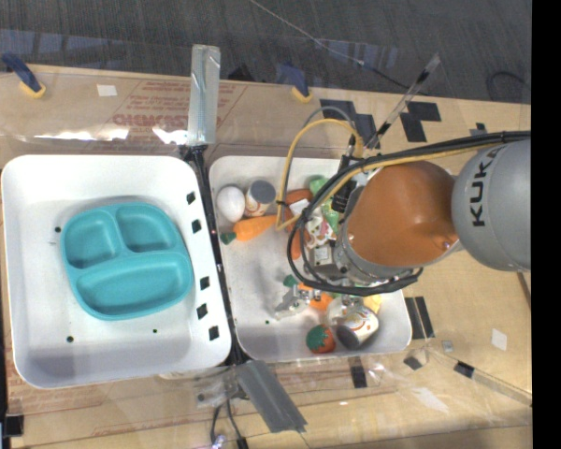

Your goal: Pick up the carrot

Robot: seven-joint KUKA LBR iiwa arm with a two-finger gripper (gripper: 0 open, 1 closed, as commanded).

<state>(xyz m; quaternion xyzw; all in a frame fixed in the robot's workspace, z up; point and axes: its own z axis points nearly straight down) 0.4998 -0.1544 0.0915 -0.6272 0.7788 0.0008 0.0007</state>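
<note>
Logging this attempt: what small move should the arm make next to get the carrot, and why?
Probably shift the gripper toward the bin's far left corner. The carrot lies there beside a white egg, while the gripper sits nearer the middle, apart from it.

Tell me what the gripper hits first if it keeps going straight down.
Probably the right bin's white floor or the small orange piece beside the gripper; depth is unclear. The carrot lies farther up.

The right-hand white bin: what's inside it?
In the right-hand white bin: an orange carrot, a white egg-shaped ball, a small grey piece and a red-and-green toy. The grey and orange arm covers the rest.
</note>
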